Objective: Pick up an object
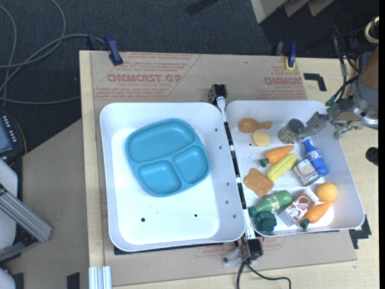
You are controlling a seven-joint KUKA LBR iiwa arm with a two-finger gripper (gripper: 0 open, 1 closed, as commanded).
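Small toy foods are lying scattered in the right bin [349, 179], at the frame's right: a chicken drumstick [253, 124], a yellow round slice [261, 138], a carrot [278, 155], a corn cob [281, 167], a blue bottle [314, 156], an orange [326, 192] and a green bottle [270, 203].

Left bin [120, 221]: blue tray [167, 156] toward 11 o'clock; floor open from 4 to 8 o'clock. Right bin [352, 191]: toys crowded, gaps narrow.

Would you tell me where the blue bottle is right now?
The blue bottle lies in the right bin, toward its far right side, just beyond the small can.
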